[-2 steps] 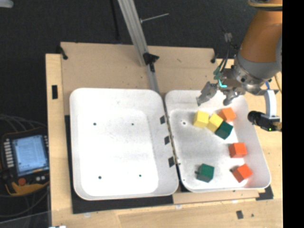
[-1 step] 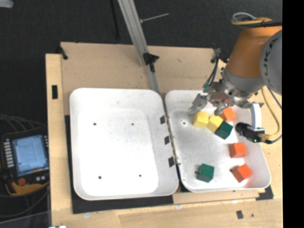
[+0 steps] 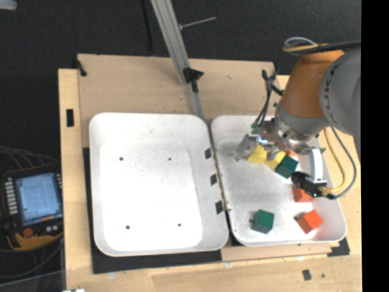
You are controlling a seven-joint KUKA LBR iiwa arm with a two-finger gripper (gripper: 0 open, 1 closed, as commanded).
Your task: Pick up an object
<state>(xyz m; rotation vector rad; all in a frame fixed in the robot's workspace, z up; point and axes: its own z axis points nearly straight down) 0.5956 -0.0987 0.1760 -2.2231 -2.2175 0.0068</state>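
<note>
arm [image 3: 316, 96] over right bin [image 3: 243, 181] | near yellow block [image 3: 258, 155] | green block [image 3: 262, 221] apart

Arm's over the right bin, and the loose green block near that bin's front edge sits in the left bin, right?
Not quite. The camera view shows the green block lying in the right bin, near its front edge, not the left bin. The arm is over the right bin, as you said.
</note>
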